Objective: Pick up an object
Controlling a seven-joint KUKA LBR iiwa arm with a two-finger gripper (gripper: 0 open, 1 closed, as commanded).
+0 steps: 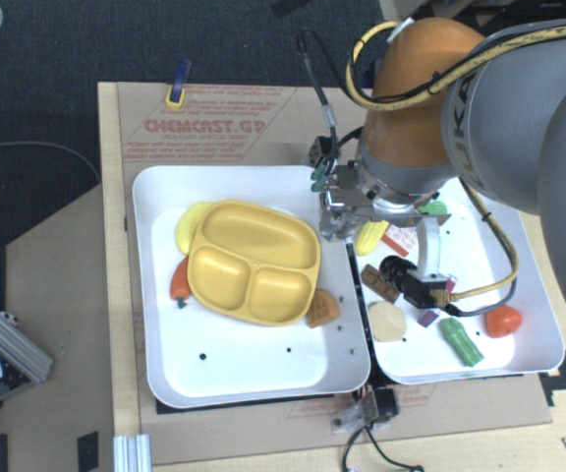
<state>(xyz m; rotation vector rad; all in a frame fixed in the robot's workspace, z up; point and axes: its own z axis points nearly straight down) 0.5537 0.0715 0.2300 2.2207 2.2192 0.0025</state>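
My gripper (340, 216) hangs low over the divider between the two bins, at the back of the right bin (529, 357), under the grey wrist with its orange band. A yellow corn piece (371, 235) lies just right of it, beside a red-pink item (399, 237). Nothing shows between the gripper's tips. Farther forward in the right bin lie a brown piece (374, 279), a beige disc (386, 322), a green cylinder (460, 343) and a red tomato (503, 320).
The left bin (249, 377) holds a large yellow divided plate (254, 262), a yellow fruit (189, 226) and a red-orange pepper (180, 282) at its left, and a brown cookie (322, 309) at its right. A green item (436, 207) lies under the arm.
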